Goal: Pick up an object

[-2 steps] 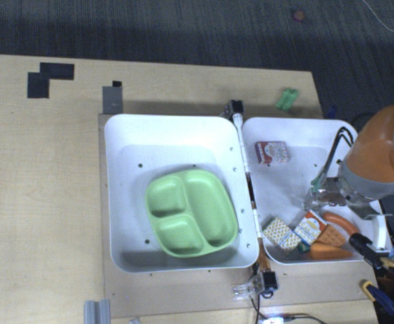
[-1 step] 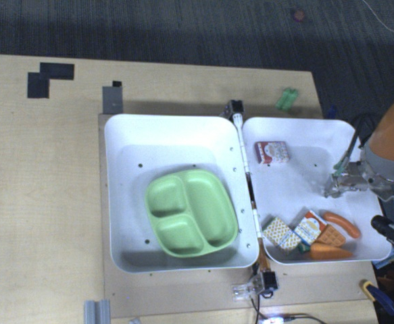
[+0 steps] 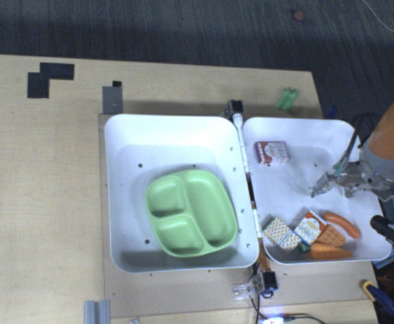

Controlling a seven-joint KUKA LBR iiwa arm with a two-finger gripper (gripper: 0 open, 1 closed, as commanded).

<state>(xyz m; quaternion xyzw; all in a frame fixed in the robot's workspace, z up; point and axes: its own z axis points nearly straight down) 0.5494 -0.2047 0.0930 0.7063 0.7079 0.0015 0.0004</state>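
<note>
Camera view: looks down on both bins at a slant.
Hand (image 3: 326, 184): above the right bin (image 3: 298, 201), touching nothing; opening cannot be told.
Objects: red-and-white packet (image 3: 272, 152) near the far wall; sausage (image 3: 340, 225), carrot (image 3: 330, 252), small cartons (image 3: 293, 232) clustered at the near edge.
Left bin (image 3: 126, 181): green divided plate (image 3: 191, 211).
Surface (image 3: 41, 201): pale wood, dark floor beyond.

Bench (image 3: 41, 201): pale wood top — dark floor beyond its 12 o'clock edge.
Left bin (image 3: 115, 201): white, shallow, on the bench at centre.
Right bin (image 3: 305, 137): white, touching the left bin's 3 o'clock side.
Black patches (image 3: 48, 78): flat on the bench, toward 10 o'clock.
Green item (image 3: 286, 98): small — at 12 o'clock of the right bin.
</note>
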